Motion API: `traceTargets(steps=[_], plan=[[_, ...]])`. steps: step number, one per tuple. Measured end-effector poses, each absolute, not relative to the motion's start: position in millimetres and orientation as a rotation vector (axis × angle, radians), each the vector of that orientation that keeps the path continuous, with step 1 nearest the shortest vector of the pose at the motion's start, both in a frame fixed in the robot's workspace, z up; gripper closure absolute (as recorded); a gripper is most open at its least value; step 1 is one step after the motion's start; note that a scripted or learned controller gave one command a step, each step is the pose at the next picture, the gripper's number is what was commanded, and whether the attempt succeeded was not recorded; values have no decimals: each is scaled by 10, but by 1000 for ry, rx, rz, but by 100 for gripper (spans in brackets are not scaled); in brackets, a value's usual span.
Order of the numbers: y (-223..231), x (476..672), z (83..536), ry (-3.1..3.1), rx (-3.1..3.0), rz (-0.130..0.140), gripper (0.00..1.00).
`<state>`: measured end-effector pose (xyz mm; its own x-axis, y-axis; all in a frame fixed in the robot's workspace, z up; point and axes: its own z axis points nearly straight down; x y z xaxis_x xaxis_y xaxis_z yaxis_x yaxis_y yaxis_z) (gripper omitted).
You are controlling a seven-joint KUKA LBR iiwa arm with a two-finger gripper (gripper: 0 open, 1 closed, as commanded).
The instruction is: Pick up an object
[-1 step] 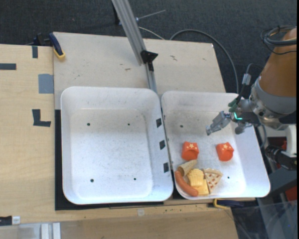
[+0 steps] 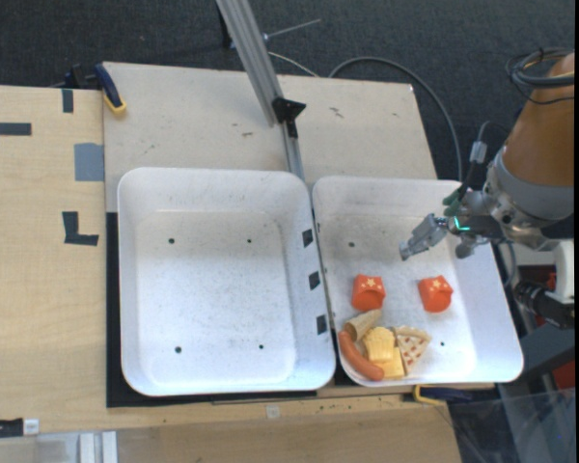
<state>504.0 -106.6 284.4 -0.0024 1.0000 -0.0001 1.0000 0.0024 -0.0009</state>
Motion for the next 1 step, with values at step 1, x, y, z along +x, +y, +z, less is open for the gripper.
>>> traceTargets(steps=[1], plan=[[-1047,5069,2209,-2218,-2216,8,0]])
